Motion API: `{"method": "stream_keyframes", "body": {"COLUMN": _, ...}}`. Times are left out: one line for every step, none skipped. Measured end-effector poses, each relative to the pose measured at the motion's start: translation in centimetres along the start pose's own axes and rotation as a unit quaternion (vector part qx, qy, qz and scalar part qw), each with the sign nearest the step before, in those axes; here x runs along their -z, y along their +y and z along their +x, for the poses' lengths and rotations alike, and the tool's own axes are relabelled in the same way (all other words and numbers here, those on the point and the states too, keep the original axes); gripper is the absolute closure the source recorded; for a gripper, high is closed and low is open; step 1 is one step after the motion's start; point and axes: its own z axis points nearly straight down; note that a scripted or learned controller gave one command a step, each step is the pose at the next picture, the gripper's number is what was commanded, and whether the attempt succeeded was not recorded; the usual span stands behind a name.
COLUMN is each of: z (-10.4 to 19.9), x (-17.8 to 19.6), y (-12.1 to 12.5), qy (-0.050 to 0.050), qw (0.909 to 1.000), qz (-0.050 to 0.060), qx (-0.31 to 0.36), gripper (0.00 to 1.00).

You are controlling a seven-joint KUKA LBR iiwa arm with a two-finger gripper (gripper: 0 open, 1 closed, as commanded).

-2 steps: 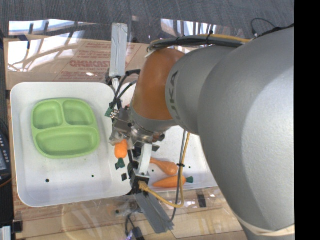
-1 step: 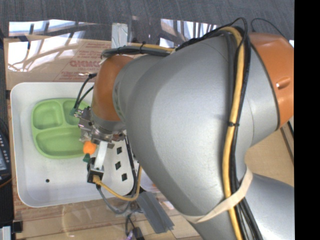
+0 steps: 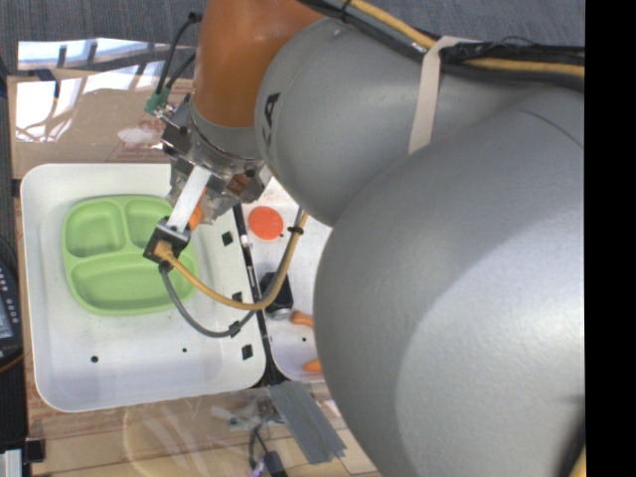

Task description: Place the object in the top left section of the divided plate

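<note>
Prob. still pre-pick: gripper (image 3: 217, 179) hung centre-left betw. plate (image 3: 117, 288) and orange disc (image 3: 265, 224), jaw state couldn't tell; disc lay in rt bin (image 3: 290, 358), so next needs descent onto disc.

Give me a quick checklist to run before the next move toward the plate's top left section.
1. Plate lying flat in the left bin: ok.
2. Top left section free to receive the object: ok, nothing lies in it.
3. Object held in the gripper: cannot tell.
4. Gripper above the top left section: not ok, it is by the plate's right edge, near the divide between the bins.
5. Orange disc out of the right bin: not ok, it lies there beside the gripper.
6. Cable off the plate: not ok, its loop crosses the plate's right edge in this view.
</note>
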Motion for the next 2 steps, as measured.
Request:
{"method": "stream_keyframes", "body": {"z": -1.7, "x": -7.1, "y": -4.9, "qy": -0.003, "qw": 1.0, "qz": 0.003, "qx": 0.006, "gripper": 1.0}}
{"method": "stream_keyframes", "body": {"z": -3.8, "x": -0.8, "y": -4.2, "qy": -0.001, "qw": 0.9816, "qz": 0.0, "qx": 0.191, "gripper": 1.0}}
